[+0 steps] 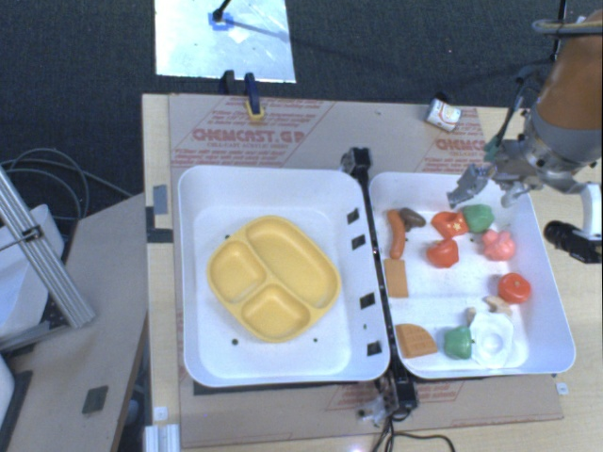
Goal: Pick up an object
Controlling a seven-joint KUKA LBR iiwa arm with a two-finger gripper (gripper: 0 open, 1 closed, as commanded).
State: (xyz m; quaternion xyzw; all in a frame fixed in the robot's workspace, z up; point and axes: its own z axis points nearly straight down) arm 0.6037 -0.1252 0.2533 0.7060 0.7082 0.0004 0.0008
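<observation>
both bins smooth white plastic, slight sheen. yellow divided tray matt plastic, soft-looking finish. toy foods in right bin plastic, a few glossy, esp. the red tomato. board under bins looks like clear sheet with red-printed paper backing, perhaps acrylic. floor carpet dark, rough cloth weave. reflective metal-like plate at top. gripper fingers dull grey metal.

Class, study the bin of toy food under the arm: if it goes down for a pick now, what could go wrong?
1. The hand hangs above tightly packed pieces: the green piece, red piece and pink piece nearly touch, so it may nudge or catch two.
2. The hand is close to the right bin's far wall; a misjudged descent could strike it.
</observation>
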